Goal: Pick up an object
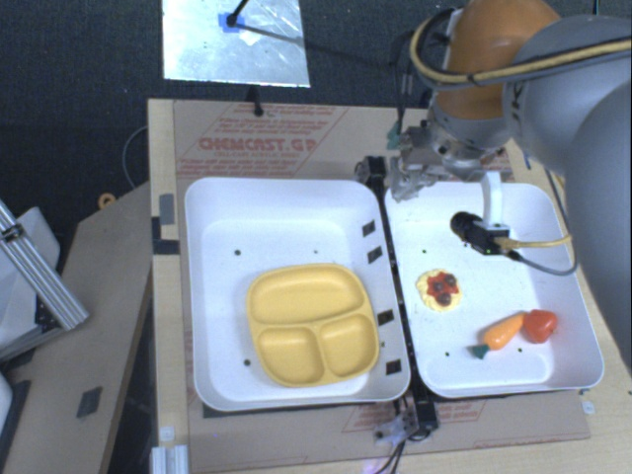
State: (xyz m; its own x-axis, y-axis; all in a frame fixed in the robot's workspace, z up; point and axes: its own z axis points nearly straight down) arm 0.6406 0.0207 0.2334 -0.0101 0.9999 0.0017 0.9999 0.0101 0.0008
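Nearest the viewer, along the near side of the right bin [573,368], a toy carrot [502,332] lay with its green end pointing left. Its orange tip touched a single red toy vegetable [539,325] on its right. A little farther in and to the left sat one small round toy pizza [439,289], yellow with red and dark toppings, apart from the other two. These three toys were the loose objects to pick from, all in the near half of the right bin.

The left bin [222,225] held one yellow tray [312,322] with three compartments, lying flat in its near half. Both bins were shallow and white, and they sat side by side with edges touching.

Farther back, the gripper [407,181] hung over the far left corner of the right bin, close to the wall shared by the bins and well apart from all three toys. Whether the claw was spread or pressed together could not be told, and nothing was seen pinched in it. The grey arm [578,77], with its orange band [499,28], reached in from the far right.

The bins rested on one sheet of brown cardboard [262,141] with red lettering, laid on a pale wooden bench [109,294]. Beyond it, one shiny silver sheet [235,30] lay on dark carpet [69,87].
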